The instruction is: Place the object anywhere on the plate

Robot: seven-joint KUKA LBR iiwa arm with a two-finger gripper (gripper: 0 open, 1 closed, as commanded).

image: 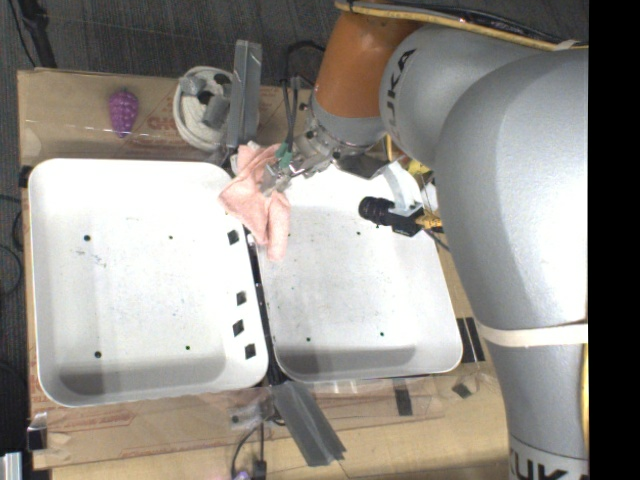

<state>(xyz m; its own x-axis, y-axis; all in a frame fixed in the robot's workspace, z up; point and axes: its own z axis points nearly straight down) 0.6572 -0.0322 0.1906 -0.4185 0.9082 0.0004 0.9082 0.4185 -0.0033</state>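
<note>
A crumpled pink cloth [256,200] hangs at the back of the bench, over the divide between the left bin [130,368] and the right bin [400,353]. My gripper [281,171] reaches in from the right, just above the right bin's back-left corner. Its fingers are pinched on the cloth's upper edge. The cloth's lower part droops down toward the right bin's left rim. The grey arm with its orange band [355,63] covers the right bin's back-right part.
A purple grape-like item [123,111] lies on the cardboard behind the left bin. A white coiled cable [200,106] and a grey upright bracket [247,83] stand behind the bins. A black cylinder [388,214] juts out under the arm.
</note>
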